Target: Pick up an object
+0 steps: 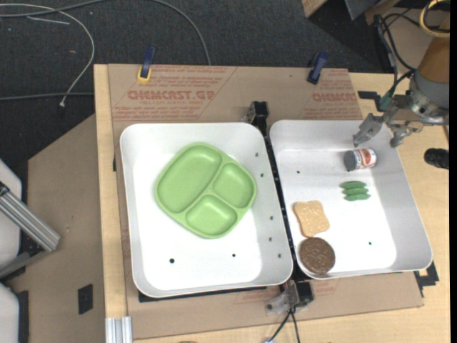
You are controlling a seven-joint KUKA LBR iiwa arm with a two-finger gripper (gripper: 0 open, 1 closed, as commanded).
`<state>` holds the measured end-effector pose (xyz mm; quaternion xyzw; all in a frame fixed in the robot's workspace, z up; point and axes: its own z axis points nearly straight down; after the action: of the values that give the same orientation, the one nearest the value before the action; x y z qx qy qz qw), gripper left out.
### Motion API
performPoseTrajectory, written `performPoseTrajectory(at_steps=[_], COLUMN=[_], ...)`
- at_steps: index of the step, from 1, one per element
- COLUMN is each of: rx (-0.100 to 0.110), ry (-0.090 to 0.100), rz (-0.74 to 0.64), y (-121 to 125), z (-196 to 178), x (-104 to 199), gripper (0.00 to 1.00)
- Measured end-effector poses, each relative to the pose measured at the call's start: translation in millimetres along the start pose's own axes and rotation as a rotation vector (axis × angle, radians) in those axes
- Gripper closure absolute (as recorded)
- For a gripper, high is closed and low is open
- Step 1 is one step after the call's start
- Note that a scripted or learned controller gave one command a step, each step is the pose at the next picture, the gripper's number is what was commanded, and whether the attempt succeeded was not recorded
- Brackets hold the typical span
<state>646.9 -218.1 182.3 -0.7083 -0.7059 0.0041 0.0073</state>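
We see the little can (361, 158) lying on its side at 12 o'clock in the right bin (410, 224). Our gripper (383, 132) hangs just above it, fingers spread wide, holding nothing. The can looks light, hard and slippery, so we should pinch its round middle.

Can (360, 158), bean pod (354, 191) crowd right bin (408, 224) centre; edges open.

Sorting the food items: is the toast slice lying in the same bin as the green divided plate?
No, the toast slice lies in the right bin, while the green divided plate lies in the left bin.
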Motion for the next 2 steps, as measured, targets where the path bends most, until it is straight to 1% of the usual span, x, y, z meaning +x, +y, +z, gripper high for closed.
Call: performPoseTrajectory(at_steps=[1, 2], rx=[-0.015, -0.011], ry=[-0.004, -0.003], rz=[-0.004, -0.005], y=[3, 5], z=[-10, 32], x=[1, 5], gripper=[0.00, 0.00])
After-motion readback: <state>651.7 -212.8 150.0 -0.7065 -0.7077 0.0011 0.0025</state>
